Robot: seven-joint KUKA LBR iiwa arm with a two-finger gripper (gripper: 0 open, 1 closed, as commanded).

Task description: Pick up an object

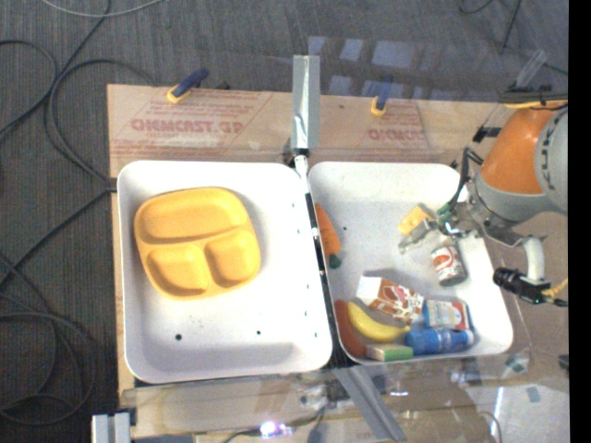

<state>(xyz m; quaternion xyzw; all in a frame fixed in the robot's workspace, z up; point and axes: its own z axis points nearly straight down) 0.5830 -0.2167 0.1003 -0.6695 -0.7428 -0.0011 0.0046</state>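
Gripper (427, 233) low in the right bin (369, 178) — apart, nothing clamped — beside the yellow block (414, 218) (small can (448, 264) just nearer).

A robotics lab: grey carpet strewn with cables (55, 100) at nine o'clock, a clamped plywood bench (212, 123), two bins (222, 353).

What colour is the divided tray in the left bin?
Yellow-orange all over, with no pattern. The divided tray shows clearly in the camera view, lying in the left bin.

Grey arm (554, 169), orange band.
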